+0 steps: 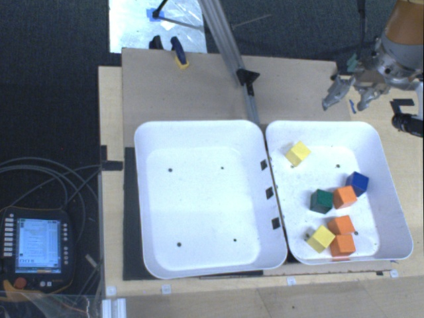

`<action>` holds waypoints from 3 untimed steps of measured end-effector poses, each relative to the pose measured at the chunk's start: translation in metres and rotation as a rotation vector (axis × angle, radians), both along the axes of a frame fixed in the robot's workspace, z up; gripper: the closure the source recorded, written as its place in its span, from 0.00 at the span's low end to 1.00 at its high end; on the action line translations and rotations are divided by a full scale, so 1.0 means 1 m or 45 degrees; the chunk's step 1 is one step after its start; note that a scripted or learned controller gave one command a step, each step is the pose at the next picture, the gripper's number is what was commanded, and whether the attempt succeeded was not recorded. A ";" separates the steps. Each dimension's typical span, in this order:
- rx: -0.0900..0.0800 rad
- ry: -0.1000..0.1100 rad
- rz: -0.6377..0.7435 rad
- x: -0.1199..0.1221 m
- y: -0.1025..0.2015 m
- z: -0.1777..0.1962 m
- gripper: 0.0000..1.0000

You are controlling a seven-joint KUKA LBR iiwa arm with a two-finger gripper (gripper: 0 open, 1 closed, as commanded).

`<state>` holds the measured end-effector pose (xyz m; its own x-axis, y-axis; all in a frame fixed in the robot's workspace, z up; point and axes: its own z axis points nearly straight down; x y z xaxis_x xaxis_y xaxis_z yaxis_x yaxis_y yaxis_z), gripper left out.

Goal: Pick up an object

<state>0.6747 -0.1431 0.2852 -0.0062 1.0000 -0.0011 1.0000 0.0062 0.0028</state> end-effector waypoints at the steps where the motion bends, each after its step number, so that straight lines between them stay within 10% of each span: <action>1: -0.001 0.001 0.000 0.000 0.000 0.000 0.00; 3: 0.000 0.007 -0.005 0.000 -0.001 -0.105 0.00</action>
<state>0.6743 -0.1439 0.1803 -0.0019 1.0000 -0.0008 1.0000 0.0019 -0.0024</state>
